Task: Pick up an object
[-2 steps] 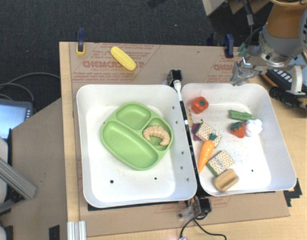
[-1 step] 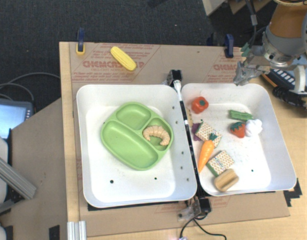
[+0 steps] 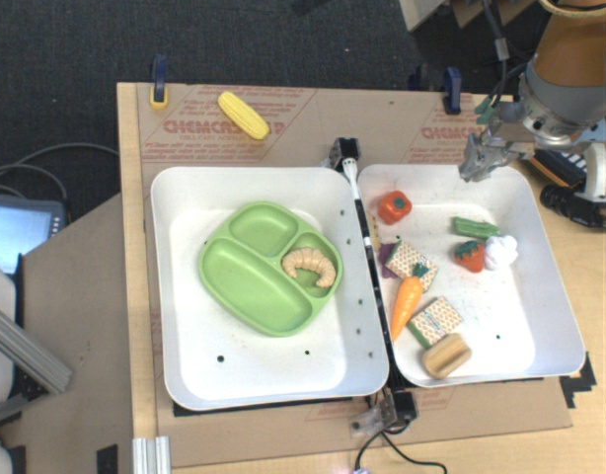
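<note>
Toys sit loose in the right bin (image 3: 540, 294), none picked yet: a tomato (image 3: 393, 206) nearest the divider (image 3: 360, 227), a carrot (image 3: 406, 304) below it, a bread roll (image 3: 446, 355) lower still, and a green bean (image 3: 475, 228) further from the divider. The gripper (image 3: 478, 163) hangs over that bin's top rim, carrying nothing; whether it is released or clenched cannot be told. Hovering there likely precedes a descent. Left of the divider, a green plate (image 3: 254, 289) holds a croissant (image 3: 311, 264).

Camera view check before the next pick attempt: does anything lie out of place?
Yes. A yellow toy corn cob lies on the cardboard board behind the left bin, outside both bins.
</note>
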You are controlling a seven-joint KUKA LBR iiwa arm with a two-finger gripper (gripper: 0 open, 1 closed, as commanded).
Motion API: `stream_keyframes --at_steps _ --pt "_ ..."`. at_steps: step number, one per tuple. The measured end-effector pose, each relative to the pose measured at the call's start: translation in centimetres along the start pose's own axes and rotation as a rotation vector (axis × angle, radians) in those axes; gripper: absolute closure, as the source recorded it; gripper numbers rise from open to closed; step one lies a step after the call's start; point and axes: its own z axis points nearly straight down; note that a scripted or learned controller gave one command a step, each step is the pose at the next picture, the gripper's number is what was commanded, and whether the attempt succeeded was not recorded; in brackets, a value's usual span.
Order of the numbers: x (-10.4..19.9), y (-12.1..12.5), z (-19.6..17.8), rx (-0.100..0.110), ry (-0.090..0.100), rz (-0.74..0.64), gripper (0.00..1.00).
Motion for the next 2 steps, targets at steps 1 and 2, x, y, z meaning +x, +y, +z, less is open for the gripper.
stream_keyframes --at_steps 1,2 --pt "0.6 1.5 -0.6 -0.007 -0.003 -0.001 1.00" --pt "1.7 3.5 -0.6 -0.007 -0.003 -0.001 1.00"
